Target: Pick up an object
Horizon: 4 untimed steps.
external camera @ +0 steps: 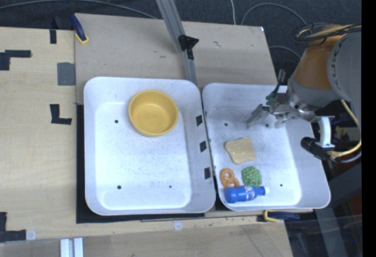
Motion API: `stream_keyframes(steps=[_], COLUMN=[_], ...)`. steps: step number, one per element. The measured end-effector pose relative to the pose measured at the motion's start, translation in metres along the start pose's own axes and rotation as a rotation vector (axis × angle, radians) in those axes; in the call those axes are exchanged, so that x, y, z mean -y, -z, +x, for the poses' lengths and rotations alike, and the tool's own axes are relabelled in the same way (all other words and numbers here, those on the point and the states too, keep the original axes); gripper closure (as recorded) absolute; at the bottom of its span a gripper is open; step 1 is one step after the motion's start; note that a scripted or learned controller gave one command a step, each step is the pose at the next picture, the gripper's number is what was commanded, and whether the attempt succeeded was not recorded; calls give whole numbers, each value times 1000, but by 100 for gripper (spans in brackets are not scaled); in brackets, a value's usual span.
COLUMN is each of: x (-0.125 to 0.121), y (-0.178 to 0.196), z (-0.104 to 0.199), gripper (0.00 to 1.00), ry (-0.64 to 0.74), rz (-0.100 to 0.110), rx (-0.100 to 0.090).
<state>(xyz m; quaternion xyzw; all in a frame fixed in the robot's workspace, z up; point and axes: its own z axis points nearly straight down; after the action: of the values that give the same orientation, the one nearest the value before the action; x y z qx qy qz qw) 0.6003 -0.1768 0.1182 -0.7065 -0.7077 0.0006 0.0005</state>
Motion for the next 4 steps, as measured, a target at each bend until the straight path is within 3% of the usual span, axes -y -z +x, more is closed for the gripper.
stream_keyframes(steps=[1,4], x=[0,-9], y=[10,128], z=[1,8], gripper=[100,100], ry=[1,0], rz=[1,-4], rx=[-1,1])
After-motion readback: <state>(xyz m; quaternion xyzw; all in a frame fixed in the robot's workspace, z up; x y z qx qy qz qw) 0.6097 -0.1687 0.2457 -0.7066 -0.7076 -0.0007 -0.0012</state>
